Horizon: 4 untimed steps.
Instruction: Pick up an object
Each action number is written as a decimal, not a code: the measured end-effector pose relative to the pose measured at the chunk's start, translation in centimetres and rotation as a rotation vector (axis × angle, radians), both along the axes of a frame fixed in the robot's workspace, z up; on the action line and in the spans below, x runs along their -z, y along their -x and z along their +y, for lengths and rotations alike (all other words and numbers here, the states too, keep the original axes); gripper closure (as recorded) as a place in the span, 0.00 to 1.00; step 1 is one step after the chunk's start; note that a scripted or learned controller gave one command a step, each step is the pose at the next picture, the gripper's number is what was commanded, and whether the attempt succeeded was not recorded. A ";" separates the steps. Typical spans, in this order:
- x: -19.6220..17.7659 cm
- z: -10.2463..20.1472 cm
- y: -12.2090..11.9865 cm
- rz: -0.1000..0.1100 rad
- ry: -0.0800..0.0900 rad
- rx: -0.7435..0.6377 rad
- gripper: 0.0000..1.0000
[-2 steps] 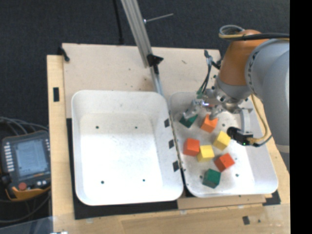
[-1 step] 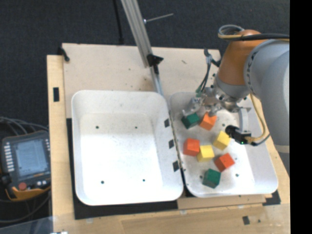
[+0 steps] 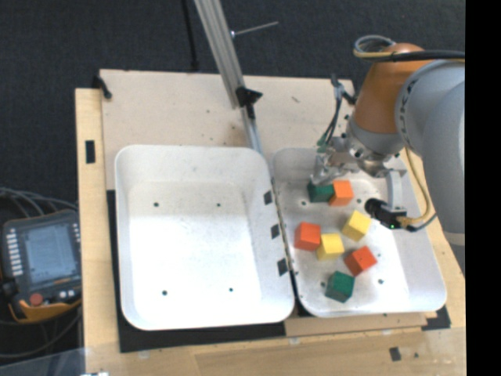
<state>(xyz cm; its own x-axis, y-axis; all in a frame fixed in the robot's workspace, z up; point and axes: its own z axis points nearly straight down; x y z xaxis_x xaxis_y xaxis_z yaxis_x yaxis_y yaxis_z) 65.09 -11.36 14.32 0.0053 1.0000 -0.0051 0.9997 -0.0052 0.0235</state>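
Where the claw [image 3: 327,175] hangs, matte cube-shaped blocks [image 3: 335,192] crowd the smooth right bin [image 3: 415,288].

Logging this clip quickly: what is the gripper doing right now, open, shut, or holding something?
Gripper: cannot be told; it sits low over the green block and orange block in the right bin.

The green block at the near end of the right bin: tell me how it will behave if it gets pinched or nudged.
The green block looks like a rigid cube, so it should probably keep its shape when pinched. Its flat faces suggest it would slide or tip rather than roll. It sits close to the red block, so a nudge might shift that too.
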 end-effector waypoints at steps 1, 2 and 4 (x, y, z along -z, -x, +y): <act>-4.8 0.4 0.5 0.018 -0.004 -0.008 1.00; -11.2 0.3 1.0 0.015 -0.004 -0.007 1.00; -11.5 4.7 0.6 0.024 -0.005 -0.011 1.00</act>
